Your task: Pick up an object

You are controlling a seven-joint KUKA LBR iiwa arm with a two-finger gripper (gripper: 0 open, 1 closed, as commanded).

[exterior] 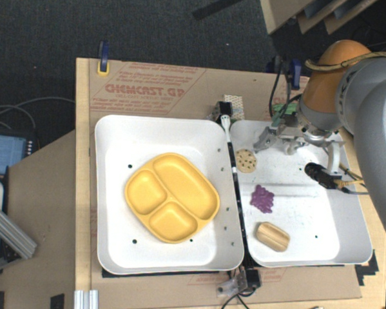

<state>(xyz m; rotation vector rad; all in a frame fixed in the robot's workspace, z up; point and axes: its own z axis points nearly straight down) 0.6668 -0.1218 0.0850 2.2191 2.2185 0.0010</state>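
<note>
Bench: wooden board (151,90) printed with red lettering, on a dark carpeted floor, bearing two shallow white bins side by side.
Left bin (108,243): holds a yellow divided plate (171,196) with three compartments, lying flat and turned at an angle near the bin's middle.
Right bin (331,235): holds three small objects, all toward its left half.
Cookie (246,160): round, pale with dark specks, at the far left of the right bin, just beside the wall shared with the left bin.
Purple grape cluster (262,198): nearer than the cookie, roughly mid-depth in the bin, apart from both other objects.
Bread roll (272,236): tan, oblong, lying at the near side of the bin, nearer than the grapes.
Arm (364,88): grey with an orange band, reaching in from the right over the far side of the right bin.
Gripper (282,137): at the far end of the right bin, right of the cookie and apart from it; whether it is spread or closed I cannot tell, and nothing shows in its grasp.
</note>
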